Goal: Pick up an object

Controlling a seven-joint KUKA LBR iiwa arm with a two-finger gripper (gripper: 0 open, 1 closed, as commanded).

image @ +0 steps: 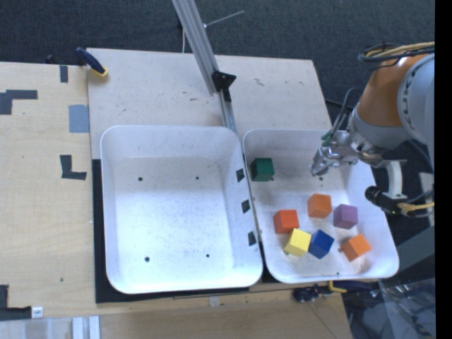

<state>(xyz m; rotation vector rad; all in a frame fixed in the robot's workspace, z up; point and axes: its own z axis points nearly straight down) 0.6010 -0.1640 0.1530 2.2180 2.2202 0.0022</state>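
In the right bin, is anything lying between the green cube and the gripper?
No. In the camera view, the stretch of right bin floor between the green cube and the gripper is bare white.

Pale wooden bench (42,189) stands on dark carpeted floor (85,13).

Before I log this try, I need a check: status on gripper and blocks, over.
Gripper over right bin, upper part, nothing seen held. Green block apart at left; six blocks clustered lower down, nearest the orange block. Nothing in the way.
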